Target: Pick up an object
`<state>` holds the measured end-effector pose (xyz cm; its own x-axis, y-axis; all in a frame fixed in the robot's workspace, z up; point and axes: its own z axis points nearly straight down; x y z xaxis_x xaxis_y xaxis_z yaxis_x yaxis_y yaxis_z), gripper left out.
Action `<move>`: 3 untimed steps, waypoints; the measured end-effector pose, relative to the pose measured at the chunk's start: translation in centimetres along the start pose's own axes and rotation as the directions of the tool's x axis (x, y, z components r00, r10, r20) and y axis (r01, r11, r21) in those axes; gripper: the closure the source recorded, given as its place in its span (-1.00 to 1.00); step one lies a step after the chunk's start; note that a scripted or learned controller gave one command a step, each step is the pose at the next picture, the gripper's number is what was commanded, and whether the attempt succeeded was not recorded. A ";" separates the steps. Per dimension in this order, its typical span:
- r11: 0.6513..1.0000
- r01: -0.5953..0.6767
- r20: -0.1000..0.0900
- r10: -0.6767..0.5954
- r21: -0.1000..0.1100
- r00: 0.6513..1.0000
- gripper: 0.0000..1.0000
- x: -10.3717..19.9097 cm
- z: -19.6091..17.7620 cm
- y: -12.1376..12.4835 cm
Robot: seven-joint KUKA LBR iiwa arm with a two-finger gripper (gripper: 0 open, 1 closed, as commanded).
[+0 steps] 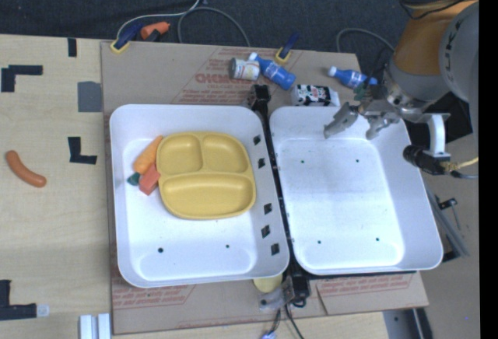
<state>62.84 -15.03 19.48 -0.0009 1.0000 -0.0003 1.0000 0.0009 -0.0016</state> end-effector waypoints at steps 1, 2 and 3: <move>1.000 0.002 -0.004 -0.002 0.011 1.000 -1.00 5.1 9.2 -3.7; 1.000 0.006 0.000 -0.006 -0.011 1.000 -1.00 8.9 0.5 1.7; 1.000 0.003 -0.002 -0.003 0.002 1.000 -1.00 12.9 1.1 -3.1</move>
<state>59.73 -2.14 18.40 -0.0039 1.0000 0.0013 1.0000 0.0039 -0.0036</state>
